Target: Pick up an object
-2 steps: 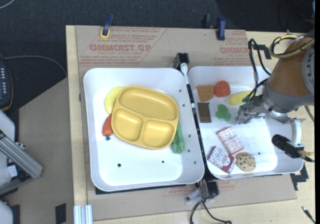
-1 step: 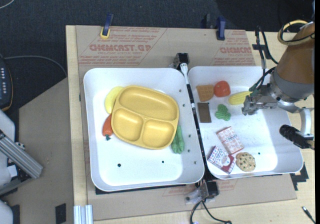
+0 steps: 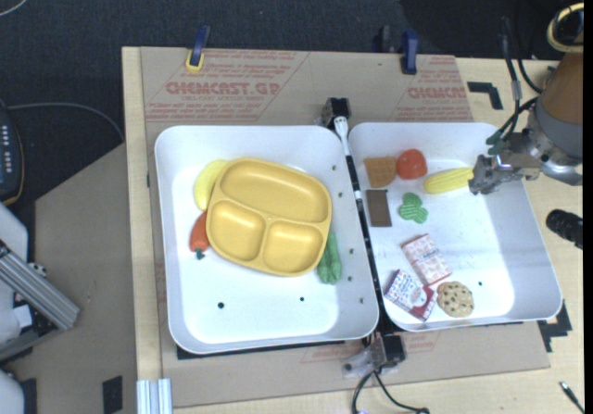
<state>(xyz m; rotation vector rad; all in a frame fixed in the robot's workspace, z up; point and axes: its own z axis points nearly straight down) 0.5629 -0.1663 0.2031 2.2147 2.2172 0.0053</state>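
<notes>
Two shallow white bins sit side by side on a cardboard-topped bench, the left bin [image 3: 185, 301] in the lower centre-left of the frame and the right bin [image 3: 519, 282] toward the right.

The gripper [image 3: 484, 177] hangs at the right side of the frame, over the upper right part of the right bin, at the end of the grey arm [image 3: 556, 125] that enters from the right edge. Its tip is just right of the yellow corn cob [image 3: 447, 181], close to or touching the cob's right end (the view is too small to tell which). Whether the tool is open or closed cannot be told, and nothing is plainly seen held in it.

The corn cob lies in the upper middle of the right bin. Left of it sits a red tomato [image 3: 411, 163], and further left a tan slice of bread [image 3: 380, 170]. Below the bread lies a brown bar [image 3: 378, 207], with a green broccoli piece [image 3: 413, 209] just right of it. Lower in the bin are a pink-and-white packet [image 3: 425, 259], a red-and-white packet [image 3: 408, 293] and a cookie [image 3: 454, 297] near the bottom edge.

In the left bin a yellow divided tray [image 3: 269, 215] lies upside-right with three compartments. A yellow banana [image 3: 208, 182] peeks from under its upper left edge, a red-orange pepper [image 3: 199, 234] lies at its left, and a green leafy piece [image 3: 330, 261] touches its lower right edge.
</notes>
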